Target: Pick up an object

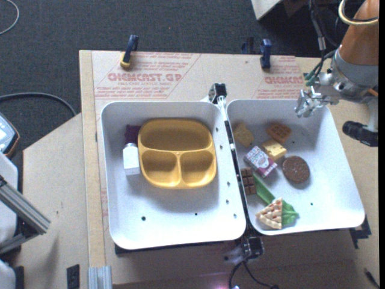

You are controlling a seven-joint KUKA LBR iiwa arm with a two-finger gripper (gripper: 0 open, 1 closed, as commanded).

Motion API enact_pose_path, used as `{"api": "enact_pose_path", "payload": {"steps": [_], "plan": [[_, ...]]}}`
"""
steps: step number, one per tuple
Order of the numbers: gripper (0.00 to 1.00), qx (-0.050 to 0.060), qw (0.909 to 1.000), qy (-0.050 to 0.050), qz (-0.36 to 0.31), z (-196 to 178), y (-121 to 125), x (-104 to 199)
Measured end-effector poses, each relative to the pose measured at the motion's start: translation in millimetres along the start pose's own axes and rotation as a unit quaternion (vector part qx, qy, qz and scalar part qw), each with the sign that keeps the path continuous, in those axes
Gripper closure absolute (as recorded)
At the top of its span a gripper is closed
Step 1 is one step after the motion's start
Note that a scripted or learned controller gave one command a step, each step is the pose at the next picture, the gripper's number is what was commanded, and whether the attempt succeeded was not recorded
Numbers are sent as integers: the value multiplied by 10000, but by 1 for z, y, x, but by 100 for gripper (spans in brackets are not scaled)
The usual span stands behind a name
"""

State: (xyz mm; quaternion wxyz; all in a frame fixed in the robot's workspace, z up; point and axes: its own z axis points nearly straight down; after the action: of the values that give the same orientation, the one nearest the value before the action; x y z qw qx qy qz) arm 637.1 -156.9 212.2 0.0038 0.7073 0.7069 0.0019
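My gripper (305,106) hangs over the back right corner of the right bin (337,179), with nothing seen between its small fingers. In that bin lie a waffle (278,131), a yellow cheese block (275,149), a round brown cookie (296,169), a tan biscuit (243,135), a pink-and-white packet (259,159), a chocolate bar (248,181), a green strip (264,187) and a pizza slice (271,214). The waffle is the nearest item, left of and nearer than the gripper.
The left bin (114,209) holds a yellow divided tray (177,153), a small white bottle (131,159) and a dark purple item (132,131) behind it. Clamps (128,52) (265,53) sit on the board's far edge. A black divider (228,138) runs between the bins.
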Motion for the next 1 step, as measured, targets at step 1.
{"api": "enact_pose_path", "payload": {"steps": [1], "plan": [[100,13,10000,4,-5,-14,1,0]]}}
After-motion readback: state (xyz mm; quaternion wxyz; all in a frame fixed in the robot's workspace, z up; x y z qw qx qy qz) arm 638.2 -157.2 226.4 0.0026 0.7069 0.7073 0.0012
